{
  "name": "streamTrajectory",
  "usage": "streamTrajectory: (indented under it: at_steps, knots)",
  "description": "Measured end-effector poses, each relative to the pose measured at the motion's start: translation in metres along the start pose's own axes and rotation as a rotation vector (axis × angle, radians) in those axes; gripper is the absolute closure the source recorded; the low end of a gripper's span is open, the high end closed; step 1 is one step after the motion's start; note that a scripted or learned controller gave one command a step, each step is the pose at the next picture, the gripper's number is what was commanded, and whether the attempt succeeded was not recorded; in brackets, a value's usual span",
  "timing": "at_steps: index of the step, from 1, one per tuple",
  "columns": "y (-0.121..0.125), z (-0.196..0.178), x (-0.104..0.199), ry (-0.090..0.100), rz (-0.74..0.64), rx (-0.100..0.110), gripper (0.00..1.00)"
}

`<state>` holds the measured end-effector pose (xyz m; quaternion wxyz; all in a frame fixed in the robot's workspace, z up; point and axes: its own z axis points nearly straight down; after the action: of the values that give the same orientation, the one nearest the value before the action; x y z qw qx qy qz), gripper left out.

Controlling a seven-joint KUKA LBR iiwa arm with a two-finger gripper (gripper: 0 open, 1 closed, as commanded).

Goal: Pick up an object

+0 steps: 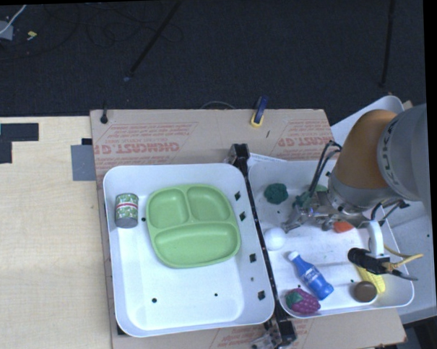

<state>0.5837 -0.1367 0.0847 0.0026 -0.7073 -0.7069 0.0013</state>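
The fingers (pixel 296 219) hover just above-right of the white ball (pixel 275 238).

A dark, carpet-like floor (pixel 198 48) fills the upper part of the camera view, crossed by thin black cables (pixel 151 37) that run at a slant, with another cable end at the upper left corner. Below it lies the pale wood bench (pixel 41 250), its top marked near the left by black tape patches (pixel 14 139) and a grey square (pixel 81 162). A brown cardboard sheet (pixel 202 138) printed with red lettering covers the middle of the bench, and a small blue and yellow clamp (pixel 258 112) sits on its far edge under even, soft light.
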Motion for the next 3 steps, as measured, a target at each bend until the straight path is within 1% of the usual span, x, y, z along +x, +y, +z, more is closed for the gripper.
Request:
streamTrajectory:
  at_steps: [1, 2, 3]
  knots:
    - [0.0, -0.012, -0.001, 0.0, 0.005, -0.001, 1.0]
    - [0.007, -0.059, 0.003, -0.002, -0.001, -0.007, 1.0]
    - [-0.001, -0.108, 0.008, -0.002, -0.001, -0.008, 1.0]
